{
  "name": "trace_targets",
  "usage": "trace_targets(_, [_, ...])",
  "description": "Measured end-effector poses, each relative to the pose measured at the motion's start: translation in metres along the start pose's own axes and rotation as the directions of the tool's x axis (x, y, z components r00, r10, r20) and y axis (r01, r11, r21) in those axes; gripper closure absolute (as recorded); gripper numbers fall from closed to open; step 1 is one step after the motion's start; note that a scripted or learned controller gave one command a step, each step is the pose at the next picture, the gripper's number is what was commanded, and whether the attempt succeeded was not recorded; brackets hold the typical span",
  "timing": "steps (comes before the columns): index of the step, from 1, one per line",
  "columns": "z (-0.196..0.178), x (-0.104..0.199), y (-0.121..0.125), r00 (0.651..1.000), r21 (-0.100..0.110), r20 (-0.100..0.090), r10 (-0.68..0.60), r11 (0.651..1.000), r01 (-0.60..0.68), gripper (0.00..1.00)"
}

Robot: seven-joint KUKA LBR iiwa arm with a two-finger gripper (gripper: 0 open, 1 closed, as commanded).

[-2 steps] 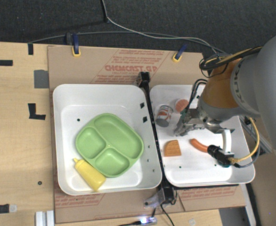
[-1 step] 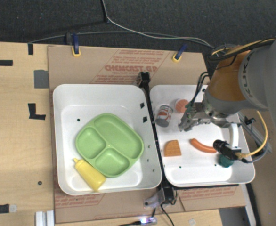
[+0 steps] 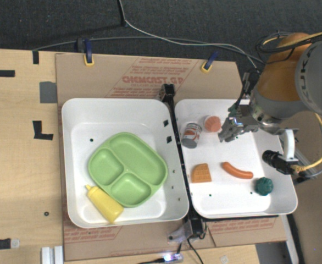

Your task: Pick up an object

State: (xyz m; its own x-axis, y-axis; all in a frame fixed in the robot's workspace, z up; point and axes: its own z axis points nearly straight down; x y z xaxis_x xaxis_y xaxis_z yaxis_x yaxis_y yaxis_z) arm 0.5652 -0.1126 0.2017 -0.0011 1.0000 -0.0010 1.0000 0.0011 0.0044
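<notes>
My gripper [image 3: 229,132] hangs over the upper middle of the right bin [image 3: 279,205], reached in from the right, with my grey wrist and orange-banded forearm slanting up and away toward the right edge. The gripper points down and to the left; whether it is apart or together I cannot tell, as it is a dark, small cluster from this angle. Nothing shows between its tips.

Just beside the gripper, on its upper left, lies a small round reddish ball [image 3: 212,124], near it but seemingly not in it. Further left, close to the bin's left wall, a small can [image 3: 191,135] lies tilted, its long axis running from upper right to lower left.

Below the gripper a sausage [image 3: 237,171] lies on the bin floor, well apart from it, its long axis running from upper left to lower right. To the sausage's left sits an orange waffle-like square [image 3: 201,173], and to its lower right, near the bin's corner, a dark green lump [image 3: 264,186].

In the left bin [image 3: 73,120] a green divided plate [image 3: 128,168] lies flat, and a yellow bottle [image 3: 103,202] lies at its lower left edge, its nozzle pointing up and left. Both bins rest on cardboard [image 3: 144,78] on the desk [image 3: 18,164].
</notes>
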Motion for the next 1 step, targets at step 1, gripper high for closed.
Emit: trace_targets(1, [-0.0502, -0.0041, -0.0081, 1.0, 0.001, 0.0, 0.0, 1.0, 0.0, 1.0])
